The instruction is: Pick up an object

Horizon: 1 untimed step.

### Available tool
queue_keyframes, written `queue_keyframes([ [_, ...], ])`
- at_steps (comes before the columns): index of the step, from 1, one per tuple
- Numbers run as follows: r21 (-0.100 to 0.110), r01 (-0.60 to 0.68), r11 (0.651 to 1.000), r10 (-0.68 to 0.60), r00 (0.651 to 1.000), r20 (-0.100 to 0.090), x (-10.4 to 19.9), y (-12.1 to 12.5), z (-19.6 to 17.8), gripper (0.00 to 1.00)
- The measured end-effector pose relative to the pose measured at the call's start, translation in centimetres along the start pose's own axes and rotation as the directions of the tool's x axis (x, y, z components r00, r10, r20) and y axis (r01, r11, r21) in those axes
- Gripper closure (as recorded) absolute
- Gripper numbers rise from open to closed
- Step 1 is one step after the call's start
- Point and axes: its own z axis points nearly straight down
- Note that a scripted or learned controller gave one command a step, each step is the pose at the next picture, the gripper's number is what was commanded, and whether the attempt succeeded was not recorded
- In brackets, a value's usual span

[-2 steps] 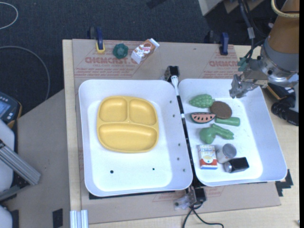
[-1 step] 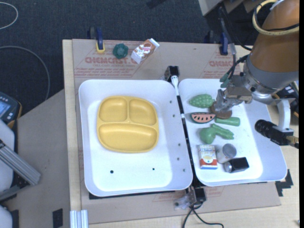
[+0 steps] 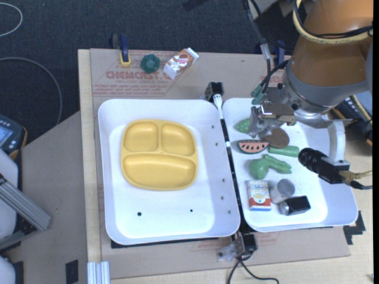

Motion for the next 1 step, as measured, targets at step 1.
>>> queue_keyframes([
  [1, 0.001, -0.001, 1.0, 0.001, 1.0, 0.0, 5.24, -3.26, -4.64, 1.0],
])
